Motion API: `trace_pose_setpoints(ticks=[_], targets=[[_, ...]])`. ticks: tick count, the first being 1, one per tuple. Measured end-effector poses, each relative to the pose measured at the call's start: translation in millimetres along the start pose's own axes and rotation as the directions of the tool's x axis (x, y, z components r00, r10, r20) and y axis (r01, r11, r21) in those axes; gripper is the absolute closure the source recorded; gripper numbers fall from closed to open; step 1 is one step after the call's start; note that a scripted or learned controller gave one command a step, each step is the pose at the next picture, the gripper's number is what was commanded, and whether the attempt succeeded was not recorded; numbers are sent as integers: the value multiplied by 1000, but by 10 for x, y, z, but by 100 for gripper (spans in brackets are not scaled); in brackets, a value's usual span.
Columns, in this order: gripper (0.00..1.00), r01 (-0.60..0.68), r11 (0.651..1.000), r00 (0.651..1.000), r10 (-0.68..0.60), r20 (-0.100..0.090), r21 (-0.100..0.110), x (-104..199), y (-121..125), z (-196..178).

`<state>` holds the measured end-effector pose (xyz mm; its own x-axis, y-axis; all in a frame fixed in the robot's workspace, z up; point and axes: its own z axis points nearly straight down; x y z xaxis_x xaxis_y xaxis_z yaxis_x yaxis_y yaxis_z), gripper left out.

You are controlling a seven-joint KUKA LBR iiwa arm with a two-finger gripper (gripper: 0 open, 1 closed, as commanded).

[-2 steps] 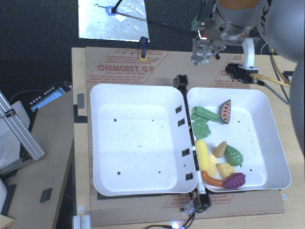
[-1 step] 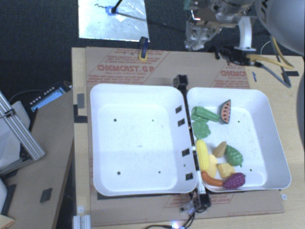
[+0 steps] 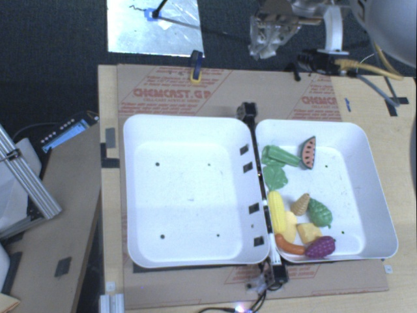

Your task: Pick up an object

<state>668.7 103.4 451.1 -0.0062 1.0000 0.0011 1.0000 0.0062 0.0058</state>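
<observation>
The right bin holds several toy foods. A watermelon slice lies near its back, with a green leafy piece and another green piece to its left. Along the left wall lies a yellow corn cob. Nearby are a tan cone-shaped piece, a green bumpy piece, a yellow block, an orange carrot-like piece and purple grapes. My gripper hangs high above the bench's back edge, well away from the bins, with nothing seen between its fingers.
The left bin sits beside the right one, joined by black clips. A yellow and blue clamp stands at the bench's back edge. A shiny metal sheet lies behind it. Cables trail at the back right.
</observation>
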Motion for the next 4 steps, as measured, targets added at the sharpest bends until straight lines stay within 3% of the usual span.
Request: trace_pose_setpoints(ticks=[2, 3, 4], targets=[[100, -1, 1000, 1000, 1, 0, 0, 262, 3, -677], [100, -9, 1000, 1000, 9, 2, 6, -251, -1, -388], [100, -2, 1000, 1000, 2, 0, 1, -89, -6, -693]])
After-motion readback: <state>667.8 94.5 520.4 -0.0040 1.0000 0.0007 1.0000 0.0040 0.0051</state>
